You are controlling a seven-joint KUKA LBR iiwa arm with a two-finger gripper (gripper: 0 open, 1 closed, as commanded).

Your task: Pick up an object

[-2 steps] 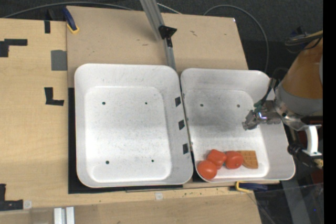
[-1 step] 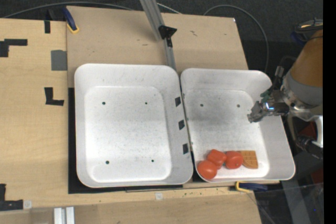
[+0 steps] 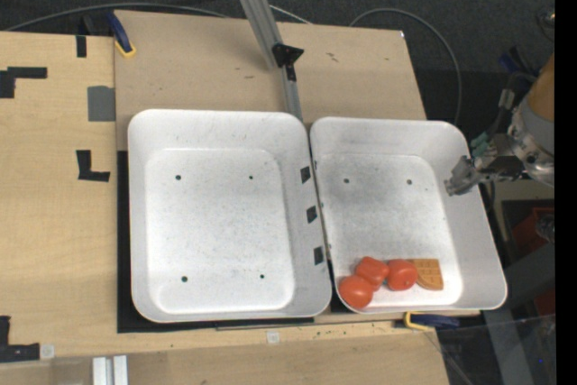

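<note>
Three red-orange objects (image 3: pixel 377 278) and a tan waffle-like piece (image 3: pixel 429 273) are lying clustered in the near corner of the right bin (image 3: pixel 379 194), touching one another. Claw (image 3: pixel 460 177) is hovering at that bin's far right rim, well apart from them, carrying nothing visible; its opening cannot be told. Left bin (image 3: pixel 216 212) is sitting alongside on the wooden surface (image 3: pixel 198 68).

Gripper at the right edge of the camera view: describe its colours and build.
The gripper is dark grey metal ending in a pale grey tip. Behind it sits a blocky black-and-silver mount with a small teal-green patch, and above that a tan-orange part of the arm.
</note>
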